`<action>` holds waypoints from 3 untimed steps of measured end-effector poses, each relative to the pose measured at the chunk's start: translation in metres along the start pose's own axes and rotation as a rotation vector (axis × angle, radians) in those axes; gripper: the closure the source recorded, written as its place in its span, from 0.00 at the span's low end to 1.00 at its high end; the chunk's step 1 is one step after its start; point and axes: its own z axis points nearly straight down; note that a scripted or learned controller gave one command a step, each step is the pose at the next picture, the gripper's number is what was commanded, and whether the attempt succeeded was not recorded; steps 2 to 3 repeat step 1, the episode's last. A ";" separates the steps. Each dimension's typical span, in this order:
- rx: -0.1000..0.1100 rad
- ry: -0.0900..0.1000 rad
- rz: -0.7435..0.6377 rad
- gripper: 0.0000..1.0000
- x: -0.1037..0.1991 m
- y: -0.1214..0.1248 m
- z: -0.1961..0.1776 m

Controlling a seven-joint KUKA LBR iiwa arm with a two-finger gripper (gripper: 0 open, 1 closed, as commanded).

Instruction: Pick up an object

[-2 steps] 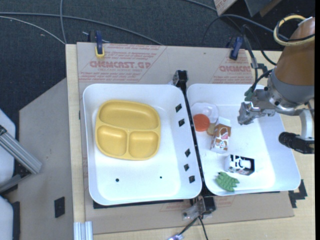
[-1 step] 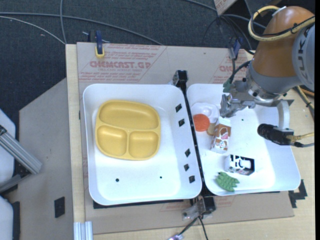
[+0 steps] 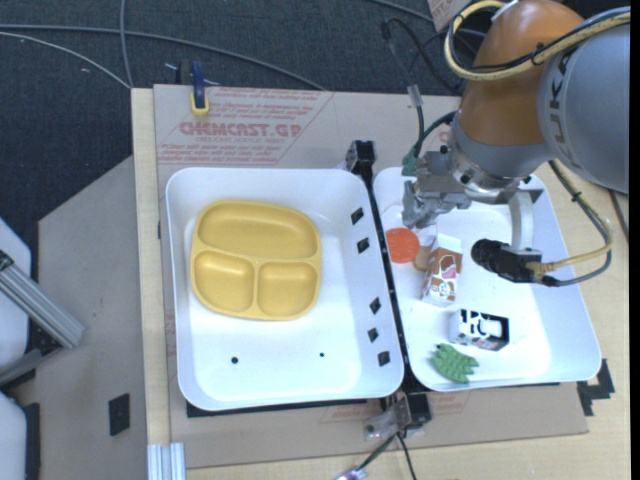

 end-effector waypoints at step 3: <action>0.000 0.000 0.000 1.00 0.060 0.015 0.000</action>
